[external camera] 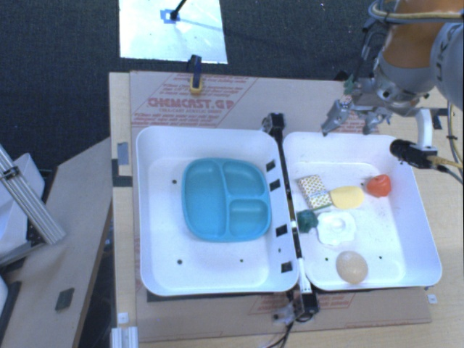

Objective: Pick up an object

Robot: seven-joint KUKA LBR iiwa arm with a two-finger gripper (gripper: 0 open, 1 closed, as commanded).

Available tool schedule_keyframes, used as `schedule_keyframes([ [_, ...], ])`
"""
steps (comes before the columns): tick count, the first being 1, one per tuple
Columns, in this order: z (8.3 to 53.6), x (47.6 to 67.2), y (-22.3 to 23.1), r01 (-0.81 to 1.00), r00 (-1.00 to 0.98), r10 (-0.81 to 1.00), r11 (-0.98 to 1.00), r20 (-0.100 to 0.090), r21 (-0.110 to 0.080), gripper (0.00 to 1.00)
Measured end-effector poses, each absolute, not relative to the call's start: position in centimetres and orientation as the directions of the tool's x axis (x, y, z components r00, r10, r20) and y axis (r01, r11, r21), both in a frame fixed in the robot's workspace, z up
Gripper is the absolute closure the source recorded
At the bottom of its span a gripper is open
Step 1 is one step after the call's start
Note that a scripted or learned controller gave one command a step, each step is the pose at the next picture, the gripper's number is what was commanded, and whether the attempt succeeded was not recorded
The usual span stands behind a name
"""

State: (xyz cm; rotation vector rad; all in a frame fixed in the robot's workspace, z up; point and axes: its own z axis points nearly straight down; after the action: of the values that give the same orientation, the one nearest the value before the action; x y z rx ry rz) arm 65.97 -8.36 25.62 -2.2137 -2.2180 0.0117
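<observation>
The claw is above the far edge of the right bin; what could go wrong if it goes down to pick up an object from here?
1. The claw hangs over the far rim of the right bin, so a straight descent may strike the rim, not an object.
2. The yellow piece, checkered block, green piece and white piece lie close together; a grasp may push neighbours or catch two.
3. The beige egg and orange-red object look rounded and might roll away.

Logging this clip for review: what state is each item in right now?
Pincer: open, above the right bin's far edge, holding nothing.
Blue tray: flat in the left bin.
Checkered packet: lying flat.
Yellow piece: resting beside the packet.
Orange-red fruit: resting apart.
Fried egg: flat.
Tan egg: resting apart.
</observation>
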Motion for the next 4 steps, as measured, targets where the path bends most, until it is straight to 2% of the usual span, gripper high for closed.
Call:
schedule_keyframes([
  [1,26.4,66.1,-8.3,1.0,-0.003,1.0,0.003,0.0,0.001,0.0],
  [4,10.8,66.3,-9.1,1.0,-0.003,1.0,0.003,0.0,0.0,0.0],
])
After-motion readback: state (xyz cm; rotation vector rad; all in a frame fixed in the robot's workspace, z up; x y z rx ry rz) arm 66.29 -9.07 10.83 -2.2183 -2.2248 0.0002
